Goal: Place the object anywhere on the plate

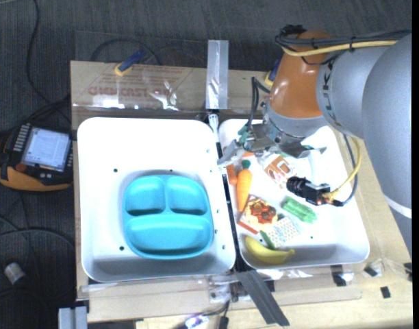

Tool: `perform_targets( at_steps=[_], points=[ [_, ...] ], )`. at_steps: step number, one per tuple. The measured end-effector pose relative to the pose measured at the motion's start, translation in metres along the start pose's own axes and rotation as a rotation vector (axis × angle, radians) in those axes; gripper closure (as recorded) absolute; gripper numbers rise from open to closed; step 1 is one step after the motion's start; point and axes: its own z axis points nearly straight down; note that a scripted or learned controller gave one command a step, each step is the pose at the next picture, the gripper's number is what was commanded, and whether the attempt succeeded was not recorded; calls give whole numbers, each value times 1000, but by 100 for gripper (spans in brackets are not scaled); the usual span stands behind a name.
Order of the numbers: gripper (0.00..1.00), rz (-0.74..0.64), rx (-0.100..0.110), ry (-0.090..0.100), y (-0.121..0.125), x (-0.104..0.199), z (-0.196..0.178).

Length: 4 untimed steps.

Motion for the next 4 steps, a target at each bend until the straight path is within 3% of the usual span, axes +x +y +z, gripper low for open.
perform_targets(
  at_steps=[1, 2, 3, 4],
  points=[
    [100, 0, 2, 1, 0, 0, -8],
    [100, 16, 2, -1, -36, 111, 1],
    [0, 16, 2, -1, -36, 110, 1],
    [0, 150, 1, -3, 16, 87, 1]
  ],
)
